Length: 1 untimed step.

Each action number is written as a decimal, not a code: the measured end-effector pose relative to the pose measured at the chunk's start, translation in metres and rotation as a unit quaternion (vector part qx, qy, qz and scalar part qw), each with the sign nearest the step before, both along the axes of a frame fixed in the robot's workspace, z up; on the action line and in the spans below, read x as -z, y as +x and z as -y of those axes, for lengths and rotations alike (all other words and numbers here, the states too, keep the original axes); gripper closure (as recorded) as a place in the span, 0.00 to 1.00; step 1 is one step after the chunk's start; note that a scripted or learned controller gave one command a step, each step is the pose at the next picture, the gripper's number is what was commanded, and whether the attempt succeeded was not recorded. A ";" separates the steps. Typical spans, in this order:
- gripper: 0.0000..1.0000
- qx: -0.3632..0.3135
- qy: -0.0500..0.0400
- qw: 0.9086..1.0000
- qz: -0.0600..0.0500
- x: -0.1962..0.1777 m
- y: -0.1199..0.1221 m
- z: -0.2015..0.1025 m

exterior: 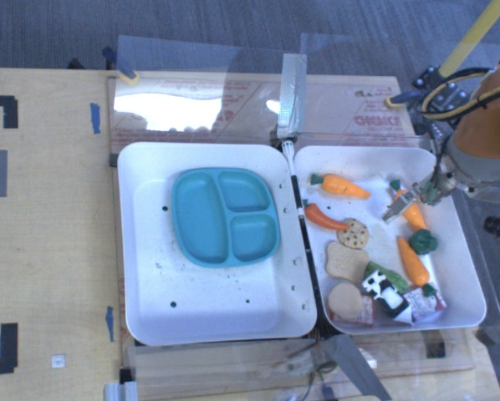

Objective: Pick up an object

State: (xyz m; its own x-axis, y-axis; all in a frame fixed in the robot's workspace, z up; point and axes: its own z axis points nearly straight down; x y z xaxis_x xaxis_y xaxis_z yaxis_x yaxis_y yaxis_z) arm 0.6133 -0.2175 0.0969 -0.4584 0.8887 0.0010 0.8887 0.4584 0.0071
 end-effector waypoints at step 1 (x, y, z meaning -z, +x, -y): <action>1.00 0.001 -0.002 1.000 0.003 -0.012 0.002 0.001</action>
State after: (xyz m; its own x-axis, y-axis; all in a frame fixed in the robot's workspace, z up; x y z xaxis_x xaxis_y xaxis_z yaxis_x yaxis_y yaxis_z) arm 0.6149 -0.2186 0.1088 -0.4571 0.8894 -0.0050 0.8894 0.4571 0.0111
